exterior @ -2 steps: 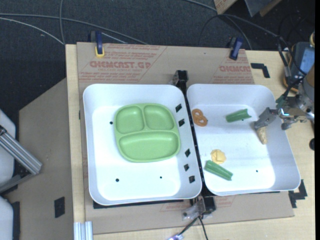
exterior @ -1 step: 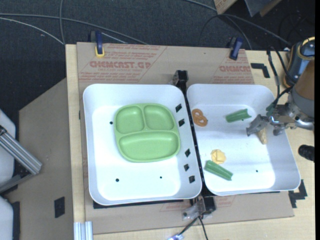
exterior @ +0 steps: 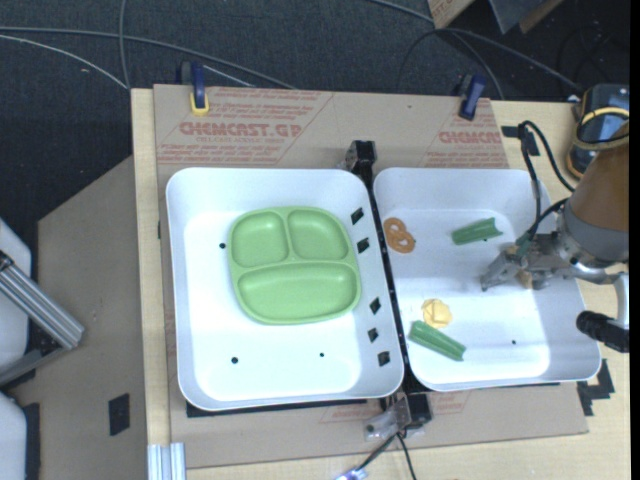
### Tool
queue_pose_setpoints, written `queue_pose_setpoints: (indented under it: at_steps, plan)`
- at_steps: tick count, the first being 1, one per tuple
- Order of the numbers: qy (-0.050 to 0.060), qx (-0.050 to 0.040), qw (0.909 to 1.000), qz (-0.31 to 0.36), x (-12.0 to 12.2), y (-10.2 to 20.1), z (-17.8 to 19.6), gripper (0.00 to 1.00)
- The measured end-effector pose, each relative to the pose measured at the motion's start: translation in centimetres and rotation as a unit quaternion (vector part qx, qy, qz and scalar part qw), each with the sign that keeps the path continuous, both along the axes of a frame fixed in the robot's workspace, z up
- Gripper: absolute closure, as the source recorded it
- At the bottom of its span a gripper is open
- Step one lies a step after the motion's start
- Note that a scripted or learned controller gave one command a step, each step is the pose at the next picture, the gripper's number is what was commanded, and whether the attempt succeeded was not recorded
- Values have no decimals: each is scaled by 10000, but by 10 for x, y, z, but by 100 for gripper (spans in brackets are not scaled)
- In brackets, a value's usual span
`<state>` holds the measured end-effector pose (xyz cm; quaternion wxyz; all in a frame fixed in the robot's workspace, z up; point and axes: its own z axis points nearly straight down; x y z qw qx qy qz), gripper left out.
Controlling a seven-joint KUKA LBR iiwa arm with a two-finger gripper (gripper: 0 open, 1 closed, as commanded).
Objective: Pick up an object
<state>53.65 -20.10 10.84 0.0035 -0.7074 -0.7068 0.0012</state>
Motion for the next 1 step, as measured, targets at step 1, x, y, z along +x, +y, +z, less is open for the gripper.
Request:
queue_pose_setpoints:
  at_steps: [1]
  plan:
    - [-40,-12,10000,4,2,0,15,100]
